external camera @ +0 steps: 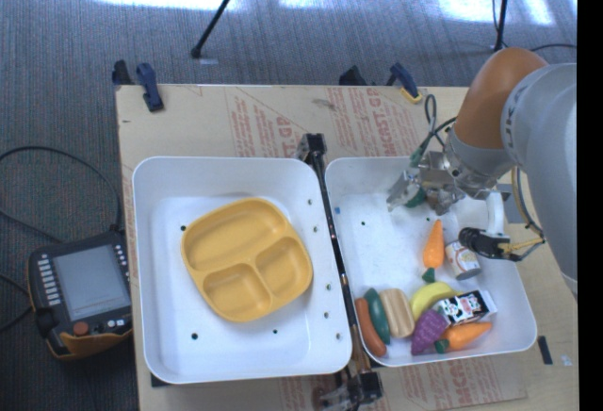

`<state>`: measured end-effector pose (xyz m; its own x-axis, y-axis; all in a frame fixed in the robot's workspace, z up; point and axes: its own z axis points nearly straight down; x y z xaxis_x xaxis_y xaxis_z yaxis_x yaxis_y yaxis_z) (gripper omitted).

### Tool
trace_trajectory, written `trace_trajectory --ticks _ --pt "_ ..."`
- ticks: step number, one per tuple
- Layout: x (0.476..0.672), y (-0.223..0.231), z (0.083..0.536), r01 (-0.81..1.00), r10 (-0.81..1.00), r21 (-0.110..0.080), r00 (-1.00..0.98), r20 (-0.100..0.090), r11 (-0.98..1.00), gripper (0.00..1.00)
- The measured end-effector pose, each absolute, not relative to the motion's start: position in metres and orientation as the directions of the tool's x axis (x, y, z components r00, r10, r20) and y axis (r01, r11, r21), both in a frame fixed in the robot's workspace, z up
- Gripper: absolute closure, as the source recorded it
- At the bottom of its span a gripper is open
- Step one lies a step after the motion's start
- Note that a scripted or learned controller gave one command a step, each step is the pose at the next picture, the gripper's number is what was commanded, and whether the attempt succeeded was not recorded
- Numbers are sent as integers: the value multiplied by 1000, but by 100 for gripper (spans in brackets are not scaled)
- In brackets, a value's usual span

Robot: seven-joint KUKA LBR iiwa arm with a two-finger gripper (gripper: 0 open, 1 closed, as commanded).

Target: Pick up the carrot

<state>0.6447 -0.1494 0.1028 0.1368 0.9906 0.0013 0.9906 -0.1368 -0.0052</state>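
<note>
The gripper (419,195) hovers just above the carrot (433,245) in the right bin (363,175) (fingers spread, nothing between them).

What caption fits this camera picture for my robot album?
Grey robot arm's claw hovers above the orange toy carrot in the right white bin, beside a yellow divided plate.

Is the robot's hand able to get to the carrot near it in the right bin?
Probably yes. The carrot lies in the right bin just below the hand, with nothing on top of it. A small can sits right beside it, which might crowd the grab.
</note>
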Motion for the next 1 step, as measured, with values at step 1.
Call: trace_trajectory --ticks 1 --pt "579 -180 86 984 984 -8 180 1 -180 0"
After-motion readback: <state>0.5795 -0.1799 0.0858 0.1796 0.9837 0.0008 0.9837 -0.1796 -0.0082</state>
